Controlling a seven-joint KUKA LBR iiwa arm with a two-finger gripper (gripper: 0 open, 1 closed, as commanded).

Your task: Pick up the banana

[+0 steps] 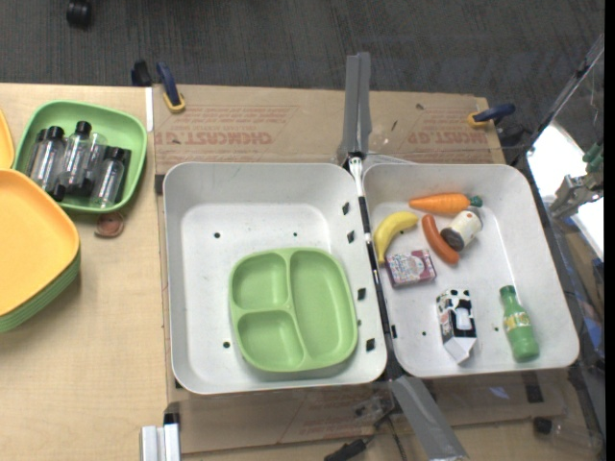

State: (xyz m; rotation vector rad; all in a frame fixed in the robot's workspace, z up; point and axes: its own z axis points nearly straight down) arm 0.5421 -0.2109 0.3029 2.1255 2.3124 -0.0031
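Observation:
The yellow banana point(394, 230) lies in the right bin point(544, 248), in its upper left part close to the wall shared with the left bin. It curves from upper right to lower left. A pink box point(411, 268) lies just below it, and a red sausage point(441, 239) is just to its right. An orange carrot point(440, 202) lies above and to the right of the banana. Nothing covers the banana.
The right bin also holds a white and brown toy point(465, 229), a black-and-white carton point(457, 326) and a green bottle point(519, 324). A green divided plate point(291, 309) sits in the left bin point(192, 248). Far left stand a green tray of bottles point(82, 155) and yellow plates point(34, 257).

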